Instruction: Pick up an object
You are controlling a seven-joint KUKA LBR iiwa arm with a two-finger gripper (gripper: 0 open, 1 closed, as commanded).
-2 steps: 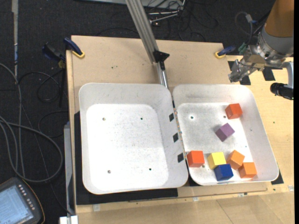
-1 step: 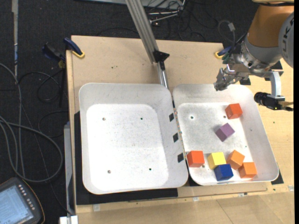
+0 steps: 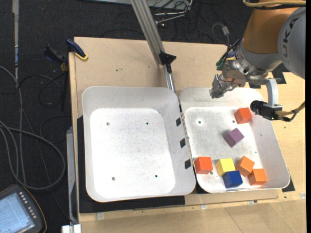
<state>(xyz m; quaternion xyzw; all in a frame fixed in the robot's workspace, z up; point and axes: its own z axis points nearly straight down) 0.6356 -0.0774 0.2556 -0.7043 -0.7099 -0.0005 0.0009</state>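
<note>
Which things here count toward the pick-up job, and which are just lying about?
For the job:
gripper, above the right bin's far edge
right bin
four orange blocks
purple block
yellow block
blue block

Lying about:
left bin
blue-and-yellow clamp at the bench's far left corner
handheld screen

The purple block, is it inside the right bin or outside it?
Inside: the purple block lies on the right bin floor.
</note>
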